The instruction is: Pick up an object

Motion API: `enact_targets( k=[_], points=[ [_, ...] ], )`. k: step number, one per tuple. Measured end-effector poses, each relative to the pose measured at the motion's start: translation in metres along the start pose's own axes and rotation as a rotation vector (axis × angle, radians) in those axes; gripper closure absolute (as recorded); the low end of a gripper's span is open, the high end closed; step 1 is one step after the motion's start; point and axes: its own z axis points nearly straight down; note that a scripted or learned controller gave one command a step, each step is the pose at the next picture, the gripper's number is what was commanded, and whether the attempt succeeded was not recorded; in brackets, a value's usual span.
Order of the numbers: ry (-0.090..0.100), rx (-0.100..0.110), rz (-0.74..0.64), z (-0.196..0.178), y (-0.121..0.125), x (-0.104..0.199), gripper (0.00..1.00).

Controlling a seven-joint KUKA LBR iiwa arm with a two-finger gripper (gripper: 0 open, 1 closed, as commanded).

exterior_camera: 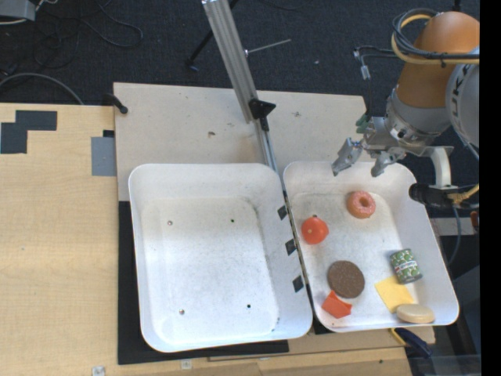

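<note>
My gripper [362, 163] hangs open over the far edge of the right bin [434, 245], its two grey fingers spread apart with nothing between them. Just below it in the bin lies a pink frosted donut [361, 204]. A red tomato [315, 230] sits near the bin's left wall. A brown round cookie [345, 278] lies toward the front, with a red-orange block [337, 305] beside it. A green can [405, 265], a yellow wedge [393, 292] and a pale oblong piece [415, 313] rest at the front right.
The left bin [156, 202] stands next to the right one. A slanted aluminium rail [235, 61] rises behind the bins toward the back. The wooden bench top [55, 233] extends to the left.
</note>
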Motion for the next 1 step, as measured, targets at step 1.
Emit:
enact_targets(
  k=[1],
  points=[
    [0.0,0.0,0.004,0.0489,-0.0092,-0.0011,0.0]
  ],
)
